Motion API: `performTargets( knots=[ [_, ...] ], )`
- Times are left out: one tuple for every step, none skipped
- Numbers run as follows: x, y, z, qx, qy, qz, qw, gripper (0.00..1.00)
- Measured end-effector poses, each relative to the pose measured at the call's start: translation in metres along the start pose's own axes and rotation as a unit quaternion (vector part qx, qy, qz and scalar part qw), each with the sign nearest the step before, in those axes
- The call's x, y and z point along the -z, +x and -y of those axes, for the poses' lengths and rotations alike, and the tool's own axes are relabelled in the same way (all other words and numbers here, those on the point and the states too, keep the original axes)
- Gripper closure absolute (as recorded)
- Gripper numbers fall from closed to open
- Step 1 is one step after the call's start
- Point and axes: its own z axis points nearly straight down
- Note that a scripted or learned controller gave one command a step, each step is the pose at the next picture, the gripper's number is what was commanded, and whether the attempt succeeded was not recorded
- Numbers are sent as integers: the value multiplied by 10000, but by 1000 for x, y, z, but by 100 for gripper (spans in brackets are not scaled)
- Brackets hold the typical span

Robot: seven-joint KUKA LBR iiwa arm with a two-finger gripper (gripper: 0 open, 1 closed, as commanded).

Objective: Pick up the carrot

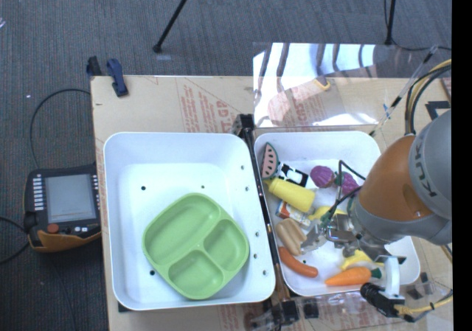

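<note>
The carrot (347,277) is small and orange with a green top. It lies near the front edge of the right bin (366,139), pointing left. My gripper (328,234) hangs low over the middle of that bin, up and to the left of the carrot and apart from it. The arm's orange band (394,189) and grey wrist cover the bin's right part. I see nothing held in the gripper.
Around the gripper in the right bin lie a red-orange sausage (299,263), a hot dog bun (290,234), a yellow corn cob (291,193), a purple eggplant (322,175), a watermelon slice (269,161) and a banana (358,258). The left bin (129,175) holds a green divided plate (195,246).
</note>
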Motion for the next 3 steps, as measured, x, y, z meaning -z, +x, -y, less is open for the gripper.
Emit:
performTargets(
  knots=[
    [-5, 21, -2, 1245, -89, 10, 9922, 0],
    [-6, 22, -3, 2016, -84, 9, 9794, 0],
    [93, 87, 10, 1962, -84, 2, 9805, 0]
  ],
)
